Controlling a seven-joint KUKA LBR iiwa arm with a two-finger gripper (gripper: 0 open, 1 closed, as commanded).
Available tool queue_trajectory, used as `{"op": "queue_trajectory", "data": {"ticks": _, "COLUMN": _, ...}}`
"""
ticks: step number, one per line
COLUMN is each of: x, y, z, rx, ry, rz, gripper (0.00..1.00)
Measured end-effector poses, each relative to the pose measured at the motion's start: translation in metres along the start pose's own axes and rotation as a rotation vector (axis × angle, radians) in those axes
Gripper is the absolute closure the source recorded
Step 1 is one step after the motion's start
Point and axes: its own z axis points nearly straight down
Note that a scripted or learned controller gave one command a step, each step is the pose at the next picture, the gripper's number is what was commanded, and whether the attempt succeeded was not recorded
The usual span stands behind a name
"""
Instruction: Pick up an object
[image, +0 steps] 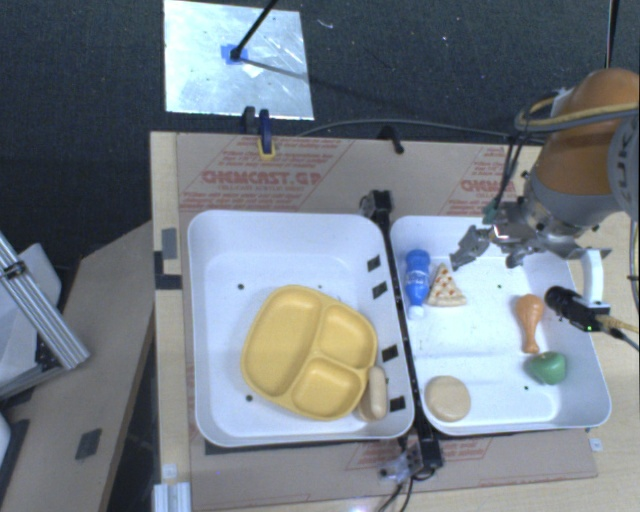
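The right bin (480, 345) holds a blue bottle (417, 274) along its left wall, with a pizza slice (446, 288) just beside it. An orange drumstick (530, 320) and a green vegetable (547, 367) lie toward the right wall. At the bin's front lies a tan round bun (447, 397). My gripper (487, 256) hangs above the back of this bin, up and to the right of the pizza slice. It is open, its fingers spread, with nothing between them.
In the left bin (225, 270) a yellow divided plate (308, 350) lies flat, and a small tan bread roll (375, 392) rests at the plate's front right corner. A black divider (396, 320) runs between the bins.
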Motion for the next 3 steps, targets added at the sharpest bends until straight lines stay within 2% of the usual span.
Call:
{"op": "queue_trajectory", "data": {"ticks": 1, "x": 0.004, "y": -0.007, "z": 0.046, "rx": 0.001, "ry": 0.0, "rz": 0.0, "gripper": 0.0}}
{"op": "queue_trajectory", "data": {"ticks": 2, "x": -0.001, "y": -0.006, "z": 0.107, "rx": 0.002, "ry": 0.0, "rz": 0.0, "gripper": 0.0}}
{"op": "queue_trajectory", "data": {"ticks": 3, "x": -0.002, "y": -0.004, "z": 0.092, "rx": -0.005, "ry": -0.001, "rz": -0.001, "gripper": 1.0}}
